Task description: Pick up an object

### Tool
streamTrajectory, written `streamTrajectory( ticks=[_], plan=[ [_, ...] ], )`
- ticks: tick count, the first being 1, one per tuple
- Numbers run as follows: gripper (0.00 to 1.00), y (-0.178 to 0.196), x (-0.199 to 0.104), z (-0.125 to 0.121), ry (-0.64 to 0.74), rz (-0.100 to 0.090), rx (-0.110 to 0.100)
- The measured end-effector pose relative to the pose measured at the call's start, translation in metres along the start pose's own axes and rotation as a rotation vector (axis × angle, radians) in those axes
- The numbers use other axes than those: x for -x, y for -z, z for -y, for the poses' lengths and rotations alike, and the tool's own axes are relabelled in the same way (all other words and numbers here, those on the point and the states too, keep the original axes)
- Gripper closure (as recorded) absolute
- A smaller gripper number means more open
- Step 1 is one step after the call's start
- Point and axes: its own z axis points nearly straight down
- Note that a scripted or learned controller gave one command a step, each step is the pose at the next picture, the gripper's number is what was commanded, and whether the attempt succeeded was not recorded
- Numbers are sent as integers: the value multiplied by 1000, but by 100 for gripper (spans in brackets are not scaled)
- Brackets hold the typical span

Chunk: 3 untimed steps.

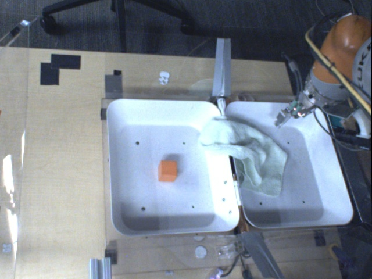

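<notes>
Overhead, two shallow white plastic bins sit side by side on a pale wooden bench [64,173], the left bin [125,214] and the right bin [325,208] touching along their inner rims. A small orange cube [168,171] rests alone on the floor of the left bin, roughly in its middle, well apart from every wall. A crumpled pale grey-green cloth [256,156] lies draped across the dividing rims near the far end: one corner spills onto the inner edge of the left bin, while most of its bulk sits in the left half of the right bin, folded over itself and trailing toward the near side. The grey robot arm with its orange band [343,36] reaches in from the upper right, and its small two-finger gripper [288,114] hangs over the far edge of the right bin, near the back wall, just beside the cloth's far right side but apart from it. Nothing is visible between the fingers, and the tool is too small and blurred here to tell whether it stands open or closed. A grey metal post [222,68] stands upright behind the bins where their rims meet. Two black tape marks [58,67] lie on the bench at the far left, and the dark legs of a chair base [116,2] show on the floor beyond the bench.
</notes>
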Motion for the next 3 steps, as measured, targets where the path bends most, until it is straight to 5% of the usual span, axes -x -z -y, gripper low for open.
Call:
streamTrajectory(
  ticks=[1, 2, 3],
  plan=[
    [100, -71, -8, -30, 188, 0, 2],
    [100, 19, -45, -48, -103, -1, 0],
    [100, -76, -19, -39, -14, 0, 1]
  ],
)
